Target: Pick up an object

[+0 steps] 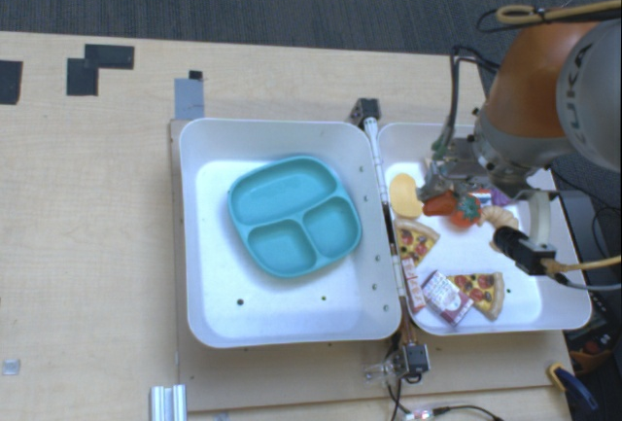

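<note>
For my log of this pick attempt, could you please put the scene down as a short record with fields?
left bin: holds a teal divided plate
right bin: toy food, including two pizza slices, a yellow piece and a red piece
arm: reaches in from the right
gripper: low over the right bin, above the red piece
grasp: cannot tell

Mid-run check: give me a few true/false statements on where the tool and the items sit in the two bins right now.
1. The blue divided plate lies in the left bin. True.
2. The tool hangs over the left bin. False: it is over the right bin.
3. Two pizza slices, and, lie in the right bin. True.
4. The plate's compartments hold food. False: they hold nothing.
</note>
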Controlling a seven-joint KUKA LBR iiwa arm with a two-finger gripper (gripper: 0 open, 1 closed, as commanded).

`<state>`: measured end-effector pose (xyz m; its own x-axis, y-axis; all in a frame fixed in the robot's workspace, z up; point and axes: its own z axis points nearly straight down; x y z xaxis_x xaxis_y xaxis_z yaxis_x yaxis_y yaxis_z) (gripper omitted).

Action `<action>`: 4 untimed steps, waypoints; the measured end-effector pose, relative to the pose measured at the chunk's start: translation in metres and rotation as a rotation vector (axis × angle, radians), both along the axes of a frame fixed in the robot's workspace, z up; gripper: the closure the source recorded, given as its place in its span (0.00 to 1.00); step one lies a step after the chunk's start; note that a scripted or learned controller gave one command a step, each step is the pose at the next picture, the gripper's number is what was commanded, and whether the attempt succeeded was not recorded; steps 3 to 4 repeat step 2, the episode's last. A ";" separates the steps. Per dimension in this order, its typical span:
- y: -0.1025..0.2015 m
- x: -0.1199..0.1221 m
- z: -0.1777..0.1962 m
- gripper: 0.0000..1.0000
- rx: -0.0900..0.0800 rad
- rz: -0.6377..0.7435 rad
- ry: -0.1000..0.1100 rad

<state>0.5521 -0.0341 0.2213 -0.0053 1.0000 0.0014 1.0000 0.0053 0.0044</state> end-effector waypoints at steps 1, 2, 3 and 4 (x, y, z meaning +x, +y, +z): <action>0.000 0.001 0.010 1.00 -0.001 0.006 -0.002; -0.012 -0.065 -0.019 1.00 -0.001 -0.002 0.004; -0.012 -0.065 -0.019 1.00 -0.001 -0.002 0.004; -0.012 -0.065 -0.019 1.00 -0.001 -0.002 0.004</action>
